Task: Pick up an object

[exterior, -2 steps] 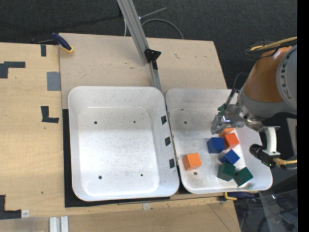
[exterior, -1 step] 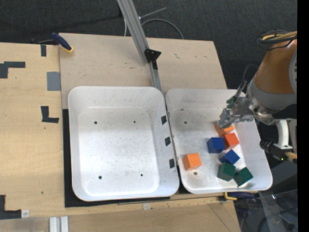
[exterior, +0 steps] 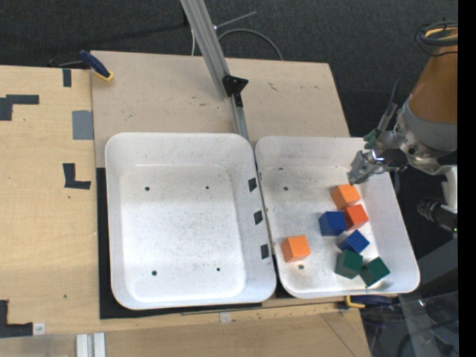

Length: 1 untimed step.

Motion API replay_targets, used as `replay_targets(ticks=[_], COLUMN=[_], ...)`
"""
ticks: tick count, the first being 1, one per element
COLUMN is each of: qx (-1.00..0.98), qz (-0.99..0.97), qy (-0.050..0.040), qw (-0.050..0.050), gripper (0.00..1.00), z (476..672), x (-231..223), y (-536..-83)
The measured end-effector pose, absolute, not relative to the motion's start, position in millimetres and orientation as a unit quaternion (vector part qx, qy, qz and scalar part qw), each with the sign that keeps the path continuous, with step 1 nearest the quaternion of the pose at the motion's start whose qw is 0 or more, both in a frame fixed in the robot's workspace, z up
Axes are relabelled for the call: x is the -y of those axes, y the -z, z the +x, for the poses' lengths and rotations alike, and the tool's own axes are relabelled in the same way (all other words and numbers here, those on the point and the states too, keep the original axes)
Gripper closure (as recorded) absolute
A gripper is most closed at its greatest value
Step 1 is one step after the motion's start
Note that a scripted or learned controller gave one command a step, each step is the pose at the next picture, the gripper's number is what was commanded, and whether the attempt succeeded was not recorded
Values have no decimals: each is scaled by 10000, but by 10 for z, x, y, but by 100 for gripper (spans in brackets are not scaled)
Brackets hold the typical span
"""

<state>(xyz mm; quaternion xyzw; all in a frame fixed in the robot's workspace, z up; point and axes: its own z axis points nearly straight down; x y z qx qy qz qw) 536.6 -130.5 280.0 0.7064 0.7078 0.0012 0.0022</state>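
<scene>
1. While the gripper (exterior: 362,166) is seen low over the far right part of the right bin (exterior: 312,149), just above and beside the upper orange cube (exterior: 344,195), nothing can be made out between its fingers, and how far they are parted cannot be told from this slanted view.
2. The candidate objects are all found in the right bin: the upper orange cube, a second orange cube (exterior: 358,214) just below it, a blue cube (exterior: 332,222), a smaller blue cube (exterior: 357,241), two dark green cubes (exterior: 348,263) (exterior: 375,271) near the front right corner, and a lone orange cube (exterior: 296,248) set apart towards the middle. The left bin (exterior: 178,146) is also in view.
3. A failed grasp is judged likely if the descent is made onto the clustered cubes, since neighbours lie touching or nearly so and a finger could land on top of one instead of beside it.
4. A cube could be pushed against the bin's right wall, as the cluster sits near it and little room is left for a finger on that side.
5. A tilted or corner-held cube could slip out during lifting, the faces being smooth.
6. No brand, label or readable writing can be made out on the cubes, the bins or the bench (exterior: 44,199); only dark tape marks are seen on the bench.
</scene>
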Motion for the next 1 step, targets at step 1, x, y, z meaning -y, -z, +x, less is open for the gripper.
replay_targets(ticks=[1], qx=[-7093], qz=[7049], qy=[-4], qw=[-3], gripper=[100], z=[5438], x=[796], y=[-2827])
